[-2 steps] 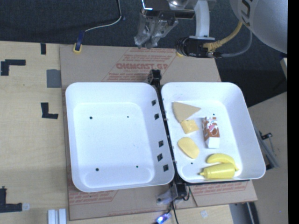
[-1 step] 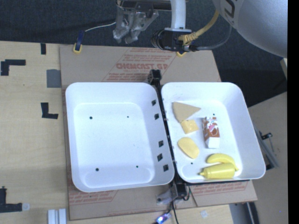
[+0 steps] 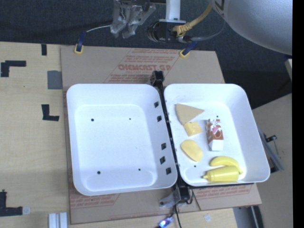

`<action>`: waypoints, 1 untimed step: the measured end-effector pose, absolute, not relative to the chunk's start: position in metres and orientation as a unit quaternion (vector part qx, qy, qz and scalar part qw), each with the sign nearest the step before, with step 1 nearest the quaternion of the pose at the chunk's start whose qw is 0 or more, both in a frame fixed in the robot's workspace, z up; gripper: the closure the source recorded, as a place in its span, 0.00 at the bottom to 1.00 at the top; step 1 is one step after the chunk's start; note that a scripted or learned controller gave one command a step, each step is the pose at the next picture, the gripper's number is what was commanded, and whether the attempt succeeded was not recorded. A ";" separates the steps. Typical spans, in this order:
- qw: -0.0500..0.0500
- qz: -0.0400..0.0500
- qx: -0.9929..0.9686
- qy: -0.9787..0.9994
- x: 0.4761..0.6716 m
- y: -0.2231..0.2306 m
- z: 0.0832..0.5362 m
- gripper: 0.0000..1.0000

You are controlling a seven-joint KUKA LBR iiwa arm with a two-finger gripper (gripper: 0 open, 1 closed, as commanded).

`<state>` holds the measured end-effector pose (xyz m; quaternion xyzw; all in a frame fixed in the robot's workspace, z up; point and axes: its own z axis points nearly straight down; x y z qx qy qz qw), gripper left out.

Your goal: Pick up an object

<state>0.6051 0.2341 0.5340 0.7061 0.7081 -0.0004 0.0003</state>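
Note:
Several items lie in the right bin (image 3: 247, 113): a tan wedge (image 3: 189, 112), a small yellow block (image 3: 192, 128), a red and white carton (image 3: 214, 134), a yellow oval piece (image 3: 191, 150), a yellow banana (image 3: 224, 162) and a yellow squeeze bottle (image 3: 222, 175) on its side. My gripper (image 3: 127, 23) hangs high at the top of the view, beyond the far edge of the cardboard and well away from both bins. Nothing is visible in its grasp.
The left bin (image 3: 76, 127) sits beside the right one, joined by a black hinge strip (image 3: 164, 141). Both rest on a cardboard sheet (image 3: 137, 65) held by clamps (image 3: 79, 46). The large grey arm body (image 3: 256, 8) fills the upper right corner.

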 end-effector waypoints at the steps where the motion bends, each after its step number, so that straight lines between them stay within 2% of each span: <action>1: -0.001 -0.003 0.707 0.708 0.606 0.233 0.482 1.00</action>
